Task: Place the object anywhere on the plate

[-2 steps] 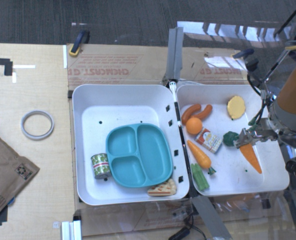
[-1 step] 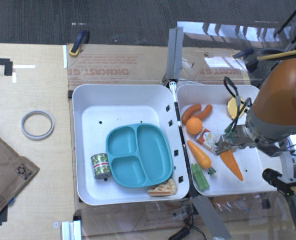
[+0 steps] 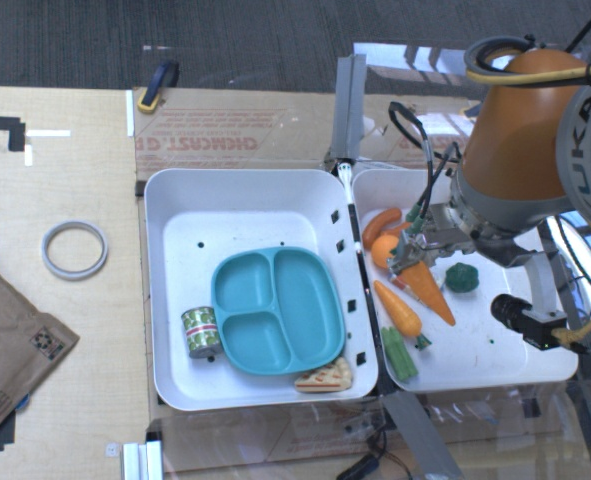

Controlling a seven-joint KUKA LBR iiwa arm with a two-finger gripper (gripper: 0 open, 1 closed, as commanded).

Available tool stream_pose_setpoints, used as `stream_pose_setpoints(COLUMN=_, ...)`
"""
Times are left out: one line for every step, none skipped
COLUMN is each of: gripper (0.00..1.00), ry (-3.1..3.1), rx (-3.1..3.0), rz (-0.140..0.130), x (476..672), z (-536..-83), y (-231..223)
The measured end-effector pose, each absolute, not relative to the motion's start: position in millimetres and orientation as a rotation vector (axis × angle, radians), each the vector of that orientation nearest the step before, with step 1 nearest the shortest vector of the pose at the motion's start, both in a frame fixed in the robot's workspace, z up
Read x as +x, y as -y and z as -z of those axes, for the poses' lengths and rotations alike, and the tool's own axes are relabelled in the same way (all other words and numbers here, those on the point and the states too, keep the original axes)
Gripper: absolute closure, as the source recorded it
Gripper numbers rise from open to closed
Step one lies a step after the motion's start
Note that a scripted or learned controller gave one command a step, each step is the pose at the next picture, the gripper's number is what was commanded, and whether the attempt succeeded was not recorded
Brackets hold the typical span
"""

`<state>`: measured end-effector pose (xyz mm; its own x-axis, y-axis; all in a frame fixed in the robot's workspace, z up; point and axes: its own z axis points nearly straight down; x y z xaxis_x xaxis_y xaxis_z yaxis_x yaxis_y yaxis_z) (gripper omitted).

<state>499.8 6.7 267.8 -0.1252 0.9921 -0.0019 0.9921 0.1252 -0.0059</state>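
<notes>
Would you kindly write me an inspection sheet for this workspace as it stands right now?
Surface: wooden bench bearing two white bins, left bin and right bin.
Job's things: teal divided plate in the left bin, nothing on it; carrots and other toy vegetables in the right bin.
Clutter: small can beside the plate; waffle-like piece at the plate's near edge; green lump in the right bin.
Grippers: gripper low over the carrots; grasp not discernible.
Cables: black cables looping along the arm.
Surroundings: tape ring, cardboard box, dark carpet.
</notes>
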Motion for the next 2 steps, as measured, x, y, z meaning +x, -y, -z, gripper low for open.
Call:
stream_pose_setpoints(gripper=1.00, ry=2.550, rx=-1.829, rz=-0.009, x=478.1, z=-270.1, y=-79.3)
stream_pose_setpoints(gripper=0.00, ry=2.551, rx=-1.829, rz=-0.009, x=478.1, z=-270.1, y=-79.2)
